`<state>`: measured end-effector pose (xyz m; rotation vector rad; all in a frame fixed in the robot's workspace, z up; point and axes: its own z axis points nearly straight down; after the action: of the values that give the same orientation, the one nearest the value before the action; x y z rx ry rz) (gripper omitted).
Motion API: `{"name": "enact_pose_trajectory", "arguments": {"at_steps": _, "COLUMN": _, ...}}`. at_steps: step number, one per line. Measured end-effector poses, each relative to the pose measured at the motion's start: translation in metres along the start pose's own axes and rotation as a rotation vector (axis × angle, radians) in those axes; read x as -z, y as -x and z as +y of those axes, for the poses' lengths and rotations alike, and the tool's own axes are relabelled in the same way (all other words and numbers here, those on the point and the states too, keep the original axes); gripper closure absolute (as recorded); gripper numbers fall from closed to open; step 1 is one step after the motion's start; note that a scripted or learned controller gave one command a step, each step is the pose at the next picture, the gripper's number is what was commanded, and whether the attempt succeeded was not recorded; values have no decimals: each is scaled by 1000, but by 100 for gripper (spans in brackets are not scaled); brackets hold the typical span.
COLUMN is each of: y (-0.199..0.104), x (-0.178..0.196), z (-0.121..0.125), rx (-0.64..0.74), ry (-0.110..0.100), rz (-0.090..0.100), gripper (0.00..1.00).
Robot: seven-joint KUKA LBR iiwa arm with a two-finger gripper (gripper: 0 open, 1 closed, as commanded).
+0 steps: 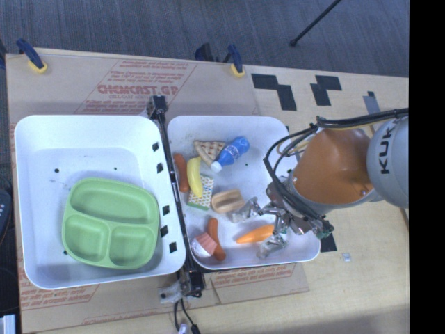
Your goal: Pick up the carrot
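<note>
Two fingers of the gripper sit spread apart in the right bin, and the carrot lies right between them, one tip above it, one below. Just beyond the jaws on the far side rest a bread roll and a sausage; the green tray sits well off in the left bin.

Dark grey carpet lies beyond the far edge of the cardboard-covered counter, where blue-and-yellow clamps grip it.
</note>
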<state>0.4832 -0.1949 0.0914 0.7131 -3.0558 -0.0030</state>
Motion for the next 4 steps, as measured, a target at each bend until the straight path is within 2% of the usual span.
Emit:
{"name": "enact_pose_trajectory", "arguments": {"at_steps": 1, "y": -5, "x": 1, "z": -15, "rx": -199, "ry": -3, "rz": -4, "gripper": 0}}
{"name": "enact_pose_trajectory", "arguments": {"at_steps": 2, "y": 3, "x": 1, "z": -19, "rx": -695, "ry": -2, "rz": -5, "gripper": 0}}
{"name": "enact_pose_trajectory", "arguments": {"at_steps": 3, "y": 9, "x": 0, "z": 33, "rx": -918, "ry": 1, "rz": 0, "gripper": 0}}
{"name": "enact_pose_trajectory", "arguments": {"at_steps": 4, "y": 9, "x": 10, "z": 33, "rx": -914, "ry": 2, "rz": 0, "gripper": 100}}
